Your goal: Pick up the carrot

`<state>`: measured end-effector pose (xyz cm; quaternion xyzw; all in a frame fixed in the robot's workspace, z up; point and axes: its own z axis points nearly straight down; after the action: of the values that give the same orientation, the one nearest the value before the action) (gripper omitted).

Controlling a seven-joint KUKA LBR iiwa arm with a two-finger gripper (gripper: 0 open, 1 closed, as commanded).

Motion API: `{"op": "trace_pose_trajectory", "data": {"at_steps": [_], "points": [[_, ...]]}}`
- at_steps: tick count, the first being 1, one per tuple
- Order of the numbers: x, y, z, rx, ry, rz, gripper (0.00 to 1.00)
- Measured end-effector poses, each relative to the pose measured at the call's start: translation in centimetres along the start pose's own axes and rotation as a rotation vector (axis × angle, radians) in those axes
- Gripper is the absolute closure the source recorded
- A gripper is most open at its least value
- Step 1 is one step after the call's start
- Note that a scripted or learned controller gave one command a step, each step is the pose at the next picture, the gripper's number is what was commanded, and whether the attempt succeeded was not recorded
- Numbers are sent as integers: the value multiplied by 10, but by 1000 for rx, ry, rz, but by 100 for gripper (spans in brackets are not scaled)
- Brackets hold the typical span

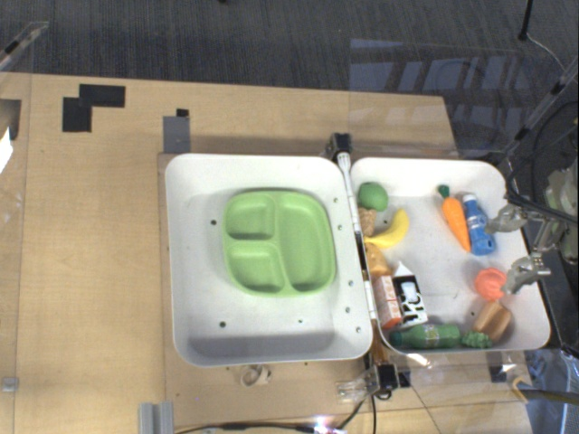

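I am reaching in over the right bin's (pixel 452 165) far edge, my gripper (pixel 525 247) hanging with its two fingers spread wide and nothing between them. The carrot (pixel 454 221) is lying on the bin floor, near my gripper toward the bin's middle, touching a blue bottle (pixel 477 223) between us.

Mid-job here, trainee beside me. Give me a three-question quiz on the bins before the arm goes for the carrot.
1. True or false: the carrot lies in the left bin.
2. What touches the carrot's right side? A) banana B) blue bottle C) green plate
3. Fill in: the green plate has ___ compartments.

Key
1. False: it lies in the right bin.
2. B, the blue bottle.
3. Three.
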<state>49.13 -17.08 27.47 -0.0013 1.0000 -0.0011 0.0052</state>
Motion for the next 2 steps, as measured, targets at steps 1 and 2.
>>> {"op": "trace_pose_trajectory", "data": {"at_steps": [1,2], "points": [[-21,-10,177,-2,3,-182,0],[-40,-28,186,-2,-2,88,0]]}}
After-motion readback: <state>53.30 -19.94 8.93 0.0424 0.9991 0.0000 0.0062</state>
